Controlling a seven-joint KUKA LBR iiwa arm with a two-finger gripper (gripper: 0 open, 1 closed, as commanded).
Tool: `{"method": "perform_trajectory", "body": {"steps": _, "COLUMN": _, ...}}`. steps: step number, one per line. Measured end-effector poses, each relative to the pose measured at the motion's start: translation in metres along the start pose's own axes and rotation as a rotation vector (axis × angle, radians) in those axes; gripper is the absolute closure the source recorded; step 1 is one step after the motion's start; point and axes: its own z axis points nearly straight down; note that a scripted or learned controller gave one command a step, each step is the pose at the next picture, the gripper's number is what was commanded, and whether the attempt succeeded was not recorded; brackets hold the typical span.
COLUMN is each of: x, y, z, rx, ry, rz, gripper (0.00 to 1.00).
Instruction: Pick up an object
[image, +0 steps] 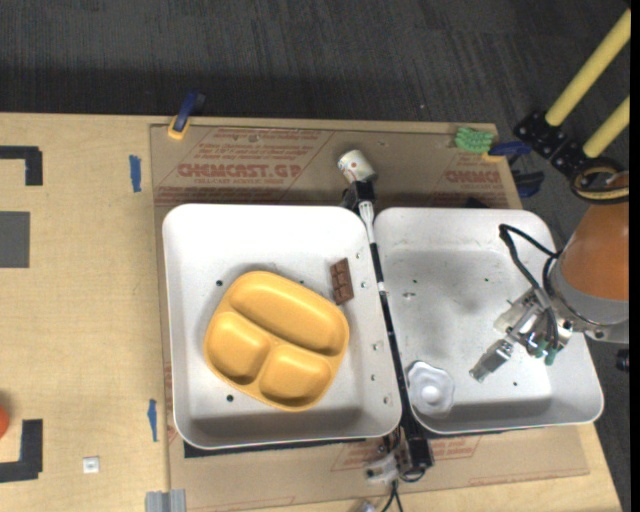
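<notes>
Bench (80, 330) is light wood with a brown cardboard sheet (250, 165) under the bins; red print on the sheet reads "CHEMCAST" at upper left, the same word partly cut off at upper right near a green clip (472, 139). Blue clip (183, 115) sits at the sheet's upper left corner, blue tape strips along the left side.

Left bin (190, 250) holds a yellow tray (277, 338) with three compartments, lying tilted and taking up most of the floor. Small brown block (341, 280) lies just beside the tray's upper right edge, near the bin's right wall. No writing legible on either.

Right bin (450, 260) has a small clear cup-like piece (429, 386) in its lower left corner, close to the wall. Floor looks scuffed.

Arm (598, 270) enters from the right, orange band visible, black cable looping over the bin. Gripper (500, 355) hangs over the right bin's right half, pointing down-left, well apart from the clear piece. Nothing seen between its tips; cannot tell if it's spread or closed.

Yellow poles (590, 70) at upper right, off the bench.
</notes>
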Motion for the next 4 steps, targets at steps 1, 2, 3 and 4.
{"method": "perform_trajectory", "body": {"steps": 1, "x": -0.086, "y": -0.009, "z": 0.025, "rx": 0.000, "ry": -0.002, "rz": -0.078, "gripper": 0.00}}
{"method": "perform_trajectory", "body": {"steps": 2, "x": -0.041, "y": -0.011, "z": 0.068, "rx": 0.000, "ry": 0.003, "rz": -0.399, "gripper": 0.00}}
{"method": "perform_trajectory", "body": {"steps": 3, "x": -0.010, "y": 0.030, "z": 0.061, "rx": 0.000, "ry": 0.003, "rz": -0.518, "gripper": 0.00}}
{"method": "perform_trajectory", "body": {"steps": 4, "x": -0.094, "y": 0.051, "z": 0.027, "rx": -0.001, "ry": -0.004, "rz": -0.759, "gripper": 0.00}}
